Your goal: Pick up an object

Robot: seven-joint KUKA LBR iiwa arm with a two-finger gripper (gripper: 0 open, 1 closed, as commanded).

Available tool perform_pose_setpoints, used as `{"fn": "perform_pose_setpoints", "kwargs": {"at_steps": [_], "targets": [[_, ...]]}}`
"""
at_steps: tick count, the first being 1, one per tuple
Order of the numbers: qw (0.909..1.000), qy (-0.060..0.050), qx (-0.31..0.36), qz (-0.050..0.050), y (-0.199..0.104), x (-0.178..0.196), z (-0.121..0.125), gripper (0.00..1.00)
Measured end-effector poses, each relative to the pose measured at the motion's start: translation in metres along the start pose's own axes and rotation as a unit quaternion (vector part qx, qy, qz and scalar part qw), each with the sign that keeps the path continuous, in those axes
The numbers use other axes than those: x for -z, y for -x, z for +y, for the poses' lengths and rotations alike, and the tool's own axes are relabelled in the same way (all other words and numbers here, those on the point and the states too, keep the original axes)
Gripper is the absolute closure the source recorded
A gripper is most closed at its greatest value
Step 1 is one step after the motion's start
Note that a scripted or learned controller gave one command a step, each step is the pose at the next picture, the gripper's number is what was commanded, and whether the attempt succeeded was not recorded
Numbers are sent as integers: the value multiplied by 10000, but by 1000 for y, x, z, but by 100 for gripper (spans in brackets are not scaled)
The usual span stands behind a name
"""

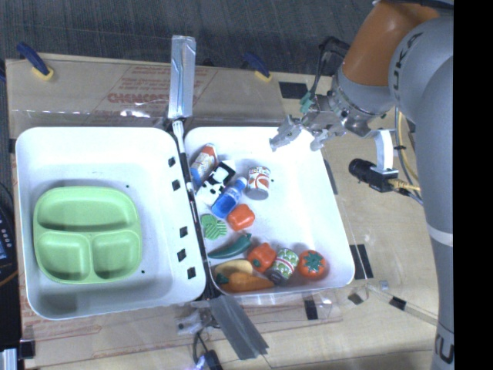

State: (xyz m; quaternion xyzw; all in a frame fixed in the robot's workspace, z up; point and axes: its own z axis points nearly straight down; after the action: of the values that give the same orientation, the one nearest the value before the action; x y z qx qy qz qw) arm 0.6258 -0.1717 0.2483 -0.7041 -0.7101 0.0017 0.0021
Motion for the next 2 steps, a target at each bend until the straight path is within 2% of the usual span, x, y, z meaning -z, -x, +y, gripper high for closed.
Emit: {"fn": "perform_pose_setpoints", "kwargs": {"at_steps": [1,2], "targets": [[9971,16,762,-2,-35,-123,-14,0],[9969,12,782,-11,-34,-113,-14,100]]}}
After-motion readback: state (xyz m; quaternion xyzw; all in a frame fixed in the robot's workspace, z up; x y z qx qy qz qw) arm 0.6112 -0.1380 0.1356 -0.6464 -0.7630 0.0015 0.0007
